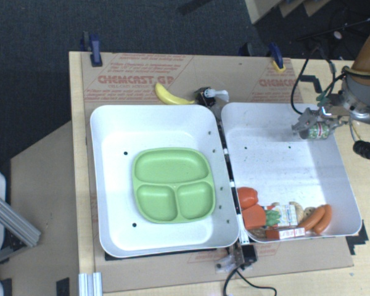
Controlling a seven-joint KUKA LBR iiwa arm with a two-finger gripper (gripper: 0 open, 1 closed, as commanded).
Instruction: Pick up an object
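Note:
The right white bin (277, 159) holds a pile of toy foods at its near edge: a red tomato-like piece (247, 197), an orange-red block (253, 216), a small packet with green print (285, 215) and a sausage (319, 219). My gripper (312, 128) hangs over the far right corner of this bin, well away from the pile. Something small with green and red marks sits at its fingertips, but I cannot make out whether the fingers are closed on it.
The left white bin (111, 165) carries a green divided plate (172, 184). A yellow banana (171, 96) lies on the cardboard behind the bins, next to a small black and white part (211, 95). Blue clamps (94, 47) hold the board's far edge.

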